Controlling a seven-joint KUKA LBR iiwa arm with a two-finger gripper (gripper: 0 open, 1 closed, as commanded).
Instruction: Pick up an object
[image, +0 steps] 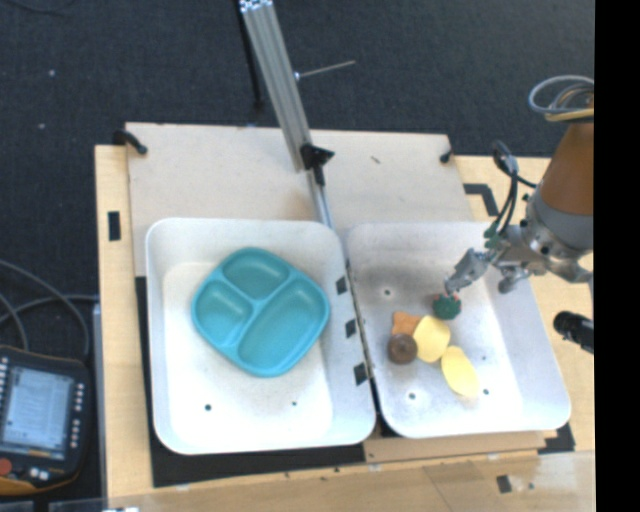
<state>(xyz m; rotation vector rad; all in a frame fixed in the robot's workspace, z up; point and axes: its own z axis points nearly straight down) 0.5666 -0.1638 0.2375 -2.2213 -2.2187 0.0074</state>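
The gripper (484, 270) hangs over the right bin (525, 350) with its two fingers spread apart, nothing between them. Just below its left fingertip sits a small green object (446, 307). Farther down lie an orange piece (404, 323), a brown round piece (402, 348) and two yellow pieces (433, 338)

We've got a divided plate (261, 310) in the left bin (170, 400); in the right bin (530, 370), several small objects (432, 345) cluster near its middle.
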